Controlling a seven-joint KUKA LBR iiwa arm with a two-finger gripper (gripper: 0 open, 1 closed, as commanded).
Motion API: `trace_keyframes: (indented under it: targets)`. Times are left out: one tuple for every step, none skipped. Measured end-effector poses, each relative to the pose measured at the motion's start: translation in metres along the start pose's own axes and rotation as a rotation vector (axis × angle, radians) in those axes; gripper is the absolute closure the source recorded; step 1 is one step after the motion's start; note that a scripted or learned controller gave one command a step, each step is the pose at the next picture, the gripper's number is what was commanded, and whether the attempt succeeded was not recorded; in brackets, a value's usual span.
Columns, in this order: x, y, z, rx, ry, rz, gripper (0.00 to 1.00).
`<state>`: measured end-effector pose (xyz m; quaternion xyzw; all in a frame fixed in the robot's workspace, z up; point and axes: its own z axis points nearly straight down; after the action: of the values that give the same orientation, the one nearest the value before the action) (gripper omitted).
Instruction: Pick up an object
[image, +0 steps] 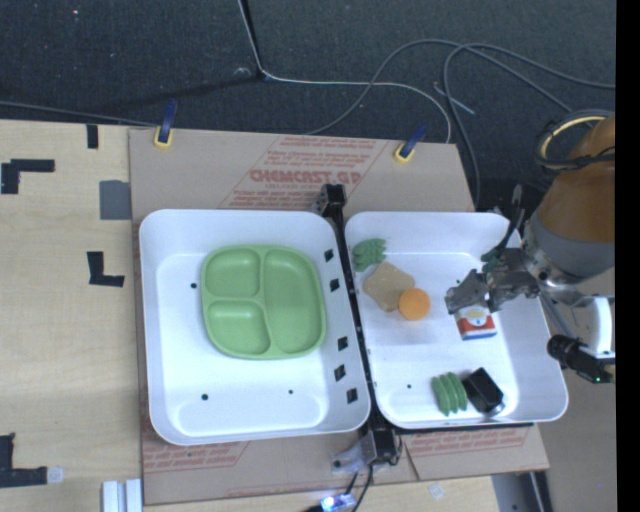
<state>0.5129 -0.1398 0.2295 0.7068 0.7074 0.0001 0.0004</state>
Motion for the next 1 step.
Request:
trace_keyframes:
  targets:
    - [0.0554,0.0147,0.0105,0.003,0.002,-0.005,1.0]
